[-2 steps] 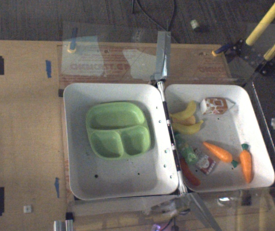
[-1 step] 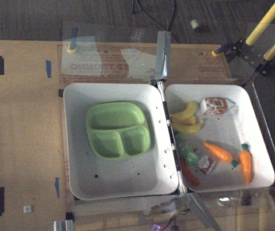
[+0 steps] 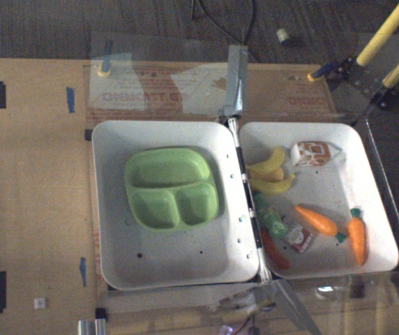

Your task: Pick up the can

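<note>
Starting at the left, the brown worktop (image 3: pixel 32 187) is seen with blue tape marks and black corner marks. The left bin (image 3: pixel 116 257) is occupied by a green divided plate (image 3: pixel 171 188), set flat towards the bin's upper middle.

The right bin (image 3: pixel 374 187) is touching the left bin along the shared rim. Two yellow bananas (image 3: pixel 272 173) are laid at its upper left, against that rim. A small white and orange carton (image 3: pixel 314 152) is placed just right of them, near the far wall. Below the bananas a blurred green item (image 3: pixel 274 222) and a red item (image 3: pixel 275 252) are found along the left wall.

The can (image 3: pixel 299 238) is taken to be the small red-and-white thing lying on its side just right of the green item, in the bin's lower left; its detail is too blurred to confirm. One orange carrot (image 3: pixel 317 220) is laid at a slant just beside it, and a second carrot (image 3: pixel 357 237) stands near the right wall.

Whether the jaws are apart or together cannot be told, so the can's place relative to them cannot be given.

Yellow-handled clamps (image 3: pixel 384 30) are seen at the upper right.
</note>
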